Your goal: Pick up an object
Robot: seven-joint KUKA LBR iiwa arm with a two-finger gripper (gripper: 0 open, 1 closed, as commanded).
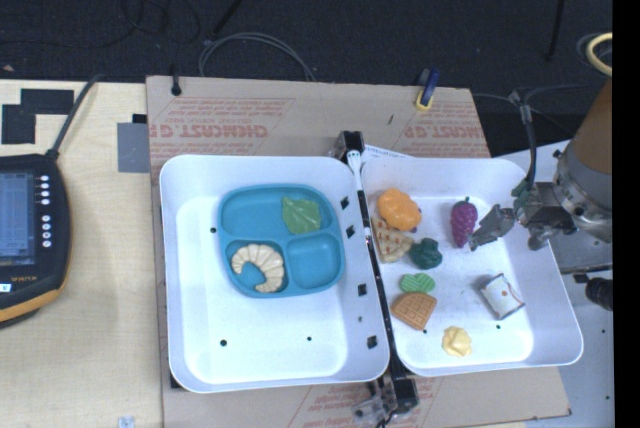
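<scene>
Gripper [515, 224] over the right bin's [560, 341] far right side, fingers spread apart with nothing between them. Purple grape bunch [463, 220] just left of the nearer fingertip, close but apart from it. Small grey-and-white box [499, 296] below the gripper, toward the near rim, tilted.

Further left of the grapes in the same bin: orange fruit [399, 209] by the divider, waffle-like piece [392, 242] just under it, dark green vegetable [425, 254] between waffle and grapes. Nearer the front rim: light green piece [418, 283], tan cracker-like square [414, 310] touching its underside, small yellow lump [457, 341] to the right of that.

Left of the grapes, across the divider, left bin [200, 336] bearing a blue compartment plate [318, 262]. Green leaf [302, 213] in the plate's upper right compartment, croissant [259, 265] in its lower left one.
</scene>
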